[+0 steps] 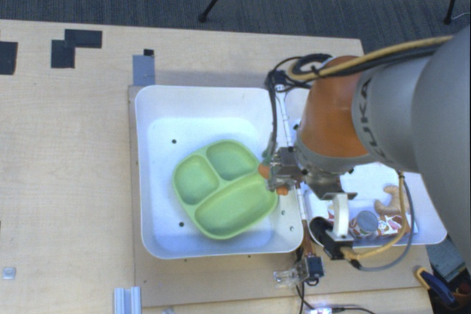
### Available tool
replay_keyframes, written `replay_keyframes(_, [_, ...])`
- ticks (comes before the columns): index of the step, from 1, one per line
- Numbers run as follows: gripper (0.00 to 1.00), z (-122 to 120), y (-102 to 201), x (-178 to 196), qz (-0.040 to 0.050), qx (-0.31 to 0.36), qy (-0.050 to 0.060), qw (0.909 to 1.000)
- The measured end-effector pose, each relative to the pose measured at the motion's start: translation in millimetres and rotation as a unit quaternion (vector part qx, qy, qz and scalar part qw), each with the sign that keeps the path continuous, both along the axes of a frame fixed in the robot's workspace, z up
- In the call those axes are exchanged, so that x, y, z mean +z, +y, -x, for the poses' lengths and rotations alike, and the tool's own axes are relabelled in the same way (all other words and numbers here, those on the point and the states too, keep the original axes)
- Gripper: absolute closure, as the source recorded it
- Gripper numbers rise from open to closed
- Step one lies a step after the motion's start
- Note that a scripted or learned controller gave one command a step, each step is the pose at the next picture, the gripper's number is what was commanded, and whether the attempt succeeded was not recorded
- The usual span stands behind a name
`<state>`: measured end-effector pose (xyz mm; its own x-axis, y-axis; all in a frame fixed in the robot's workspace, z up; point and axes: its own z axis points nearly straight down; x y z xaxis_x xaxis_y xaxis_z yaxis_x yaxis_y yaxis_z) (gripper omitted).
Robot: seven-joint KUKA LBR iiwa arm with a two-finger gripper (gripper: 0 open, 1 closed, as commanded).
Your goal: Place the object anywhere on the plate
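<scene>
A: The green divided plate (pixel 224 189) is seen lying in the left white bin (pixel 158 158), centre of the frame, tilted, three compartments facing up.

B: And the object?

A: A small orange thing (pixel 263 170) is glimpsed at the plate's right rim, right under the gripper (pixel 280 176). Its shape cannot be made out; most of it is hidden by the wrist.

B: Is it held?

A: That cannot be told. The gripper is masked by the grey and orange arm (pixel 346 121), so a clamp on the orange piece cannot be confirmed.

B: How would it be expected to handle?

A: Judged from its size, it would be light and probably rigid, perhaps smooth plastic. A pinch across its narrow middle would be advised.

B: The right bin (pixel 434 228)?

A: Small clutter is seen there, lower right, well apart from the plate.
</scene>
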<state>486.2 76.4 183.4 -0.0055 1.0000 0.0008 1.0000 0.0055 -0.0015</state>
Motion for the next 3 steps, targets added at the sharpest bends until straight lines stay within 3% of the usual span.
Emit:
replay_keyframes(1, [0.0, -0.5, -0.4, 0.5, 0.0, -0.001, -0.001, 1.0])
replay_keyframes(2, [1.0, -1.6, 0.1, 10.9, -0.0006, 0.001, -0.002, 1.0])
replay_keyframes(3, [1.0, -27.0, -24.2, 61.7, 0.0002, -0.001, -0.002, 1.0])
